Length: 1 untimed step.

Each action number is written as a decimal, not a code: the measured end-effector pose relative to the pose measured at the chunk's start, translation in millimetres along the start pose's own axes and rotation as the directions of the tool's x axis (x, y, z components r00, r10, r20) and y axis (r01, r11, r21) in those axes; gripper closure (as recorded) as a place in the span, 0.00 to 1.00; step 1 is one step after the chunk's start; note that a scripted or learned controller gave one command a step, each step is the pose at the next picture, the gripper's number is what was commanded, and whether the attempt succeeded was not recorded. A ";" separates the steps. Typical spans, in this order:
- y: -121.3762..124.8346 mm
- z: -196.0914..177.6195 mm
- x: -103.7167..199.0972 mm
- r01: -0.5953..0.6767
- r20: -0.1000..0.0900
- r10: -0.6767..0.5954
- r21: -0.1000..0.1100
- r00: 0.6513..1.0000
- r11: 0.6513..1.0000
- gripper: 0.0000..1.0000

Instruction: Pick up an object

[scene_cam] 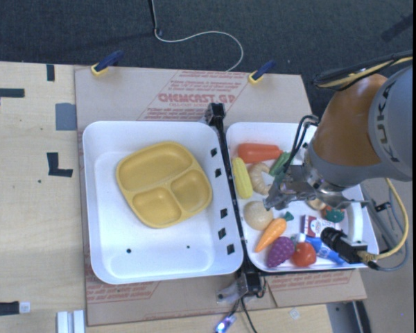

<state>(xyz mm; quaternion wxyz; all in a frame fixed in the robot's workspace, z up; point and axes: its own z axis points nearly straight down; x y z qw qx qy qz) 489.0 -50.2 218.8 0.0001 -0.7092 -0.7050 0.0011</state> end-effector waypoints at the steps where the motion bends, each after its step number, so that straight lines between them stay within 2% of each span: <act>1: -5.3 -136.7 94.5 0.020 -0.006 -0.020 -0.015 1.000 1.000 1.00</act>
